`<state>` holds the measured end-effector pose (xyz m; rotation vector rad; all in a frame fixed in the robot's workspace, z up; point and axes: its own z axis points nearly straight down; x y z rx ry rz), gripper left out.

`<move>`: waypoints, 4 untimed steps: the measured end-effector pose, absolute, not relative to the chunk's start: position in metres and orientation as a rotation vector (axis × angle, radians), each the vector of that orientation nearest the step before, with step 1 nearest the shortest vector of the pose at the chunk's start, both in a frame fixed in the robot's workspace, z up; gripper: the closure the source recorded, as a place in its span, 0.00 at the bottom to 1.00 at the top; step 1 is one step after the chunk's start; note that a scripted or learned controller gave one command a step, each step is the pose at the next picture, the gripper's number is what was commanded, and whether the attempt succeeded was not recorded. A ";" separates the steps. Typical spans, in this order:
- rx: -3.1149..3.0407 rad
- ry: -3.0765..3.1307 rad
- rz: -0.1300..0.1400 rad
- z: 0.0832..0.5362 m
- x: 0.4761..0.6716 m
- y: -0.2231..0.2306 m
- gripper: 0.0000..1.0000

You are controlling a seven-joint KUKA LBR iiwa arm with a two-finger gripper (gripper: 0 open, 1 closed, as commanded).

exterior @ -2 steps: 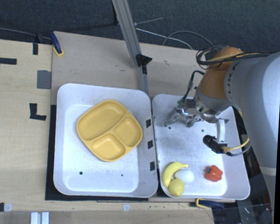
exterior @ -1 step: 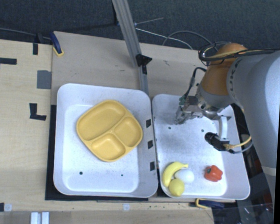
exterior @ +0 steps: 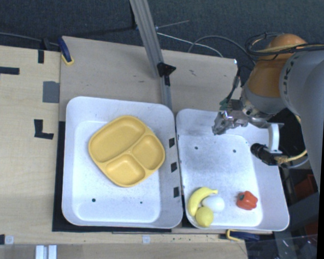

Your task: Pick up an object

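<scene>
A: Four small items, a curved yellow plastic banana (exterior: pixel 199 197) among them, cluster at the right-hand white bin (exterior: pixel 204 156)'s near edge.
B: And the two-finger gripper (exterior: pixel 223 124)?
A: Over that bin's far edge, nothing between its fingers, spread unclear; the banana lies toward the camera.

Grey arm's two-finger gripper (exterior: pixel 223 126) over right white bin's (exterior: pixel 269 160) far edge, yellow banana (exterior: pixel 199 197), white egg (exterior: pixel 216 204), yellow lemon (exterior: pixel 204 216), red pepper (exterior: pixel 247 200) near front, yellow divided plate (exterior: pixel 127 150) in left white bin (exterior: pixel 75 164)

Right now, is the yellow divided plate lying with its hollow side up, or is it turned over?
Hollow side up. The yellow plate lies flat in the left bin, and its three compartments with the raised ridges between them face the camera.
</scene>
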<state>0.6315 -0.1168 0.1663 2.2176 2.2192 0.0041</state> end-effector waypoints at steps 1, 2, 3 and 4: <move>2.217 2.221 0.004 0.211 0.633 -0.116 1.00; 2.215 2.229 0.003 0.224 0.627 -0.065 1.00; 2.215 2.230 0.002 0.231 0.629 -0.015 1.00; 2.214 2.233 0.000 0.228 0.623 0.049 1.00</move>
